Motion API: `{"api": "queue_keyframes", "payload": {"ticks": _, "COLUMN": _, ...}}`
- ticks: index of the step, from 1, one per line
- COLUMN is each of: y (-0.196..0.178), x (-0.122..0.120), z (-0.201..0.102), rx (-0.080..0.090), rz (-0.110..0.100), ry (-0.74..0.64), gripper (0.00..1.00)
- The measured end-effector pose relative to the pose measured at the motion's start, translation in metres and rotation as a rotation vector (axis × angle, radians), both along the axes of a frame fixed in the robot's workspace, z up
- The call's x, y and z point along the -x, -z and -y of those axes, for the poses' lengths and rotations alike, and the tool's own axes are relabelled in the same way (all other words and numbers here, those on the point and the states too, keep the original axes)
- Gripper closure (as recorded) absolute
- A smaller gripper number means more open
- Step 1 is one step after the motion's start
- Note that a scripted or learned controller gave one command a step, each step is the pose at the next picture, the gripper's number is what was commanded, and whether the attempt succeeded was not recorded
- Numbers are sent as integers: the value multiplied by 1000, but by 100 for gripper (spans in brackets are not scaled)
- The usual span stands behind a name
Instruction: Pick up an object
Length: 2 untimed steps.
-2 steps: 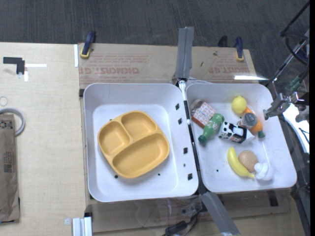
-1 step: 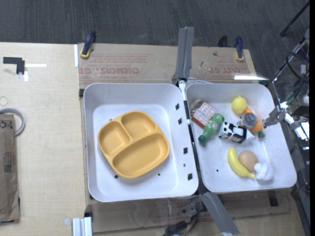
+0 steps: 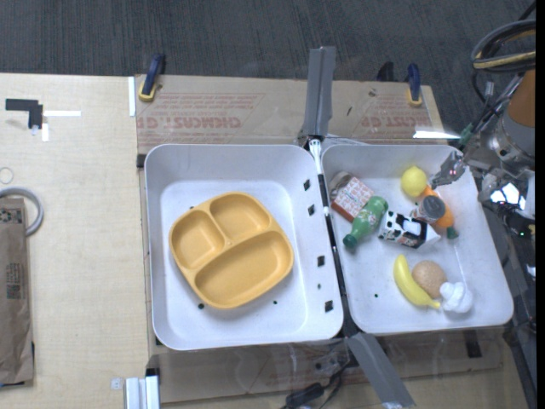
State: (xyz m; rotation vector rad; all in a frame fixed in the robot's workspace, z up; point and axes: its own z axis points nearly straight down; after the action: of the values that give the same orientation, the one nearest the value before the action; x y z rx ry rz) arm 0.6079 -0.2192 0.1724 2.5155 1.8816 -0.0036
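You are looking at the gripper hanging over the right bin's upper right corner, just beside the lemon; its grip cannot be told. The lemon, carrot, cow toy, green bottle, banana and egg are lying in that bin. The yellow divided plate is sitting in the left bin.
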Motion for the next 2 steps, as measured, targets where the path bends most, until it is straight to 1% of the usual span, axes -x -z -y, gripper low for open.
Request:
{"api": "queue_keyframes", "payload": {"ticks": 1, "y": 39, "x": -19, "z": -7, "rx": 0, "rz": 6, "ry": -29, "gripper": 0}}
{"api": "queue_keyframes", "payload": {"ticks": 2, "y": 80, "x": -45, "z": -19, "rx": 0, "rz": 2, "ry": -126, "gripper": 0}}
